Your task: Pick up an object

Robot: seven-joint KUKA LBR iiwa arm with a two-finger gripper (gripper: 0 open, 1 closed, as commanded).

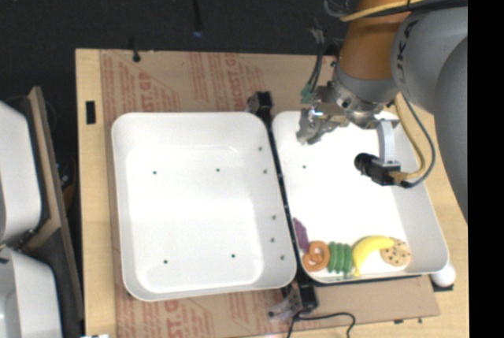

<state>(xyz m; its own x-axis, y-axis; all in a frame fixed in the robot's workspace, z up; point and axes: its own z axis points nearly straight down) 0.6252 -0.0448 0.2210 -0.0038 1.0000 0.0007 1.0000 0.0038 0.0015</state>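
Banana lies sideways at the right bin's near edge, far from the end effector; its grip, I cannot tell.

We see red print along the cardboard sheet under the bins, far side, too blurred to read

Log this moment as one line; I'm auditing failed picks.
end effector: above right bin far corner | toys: near edge, untouched | left bin
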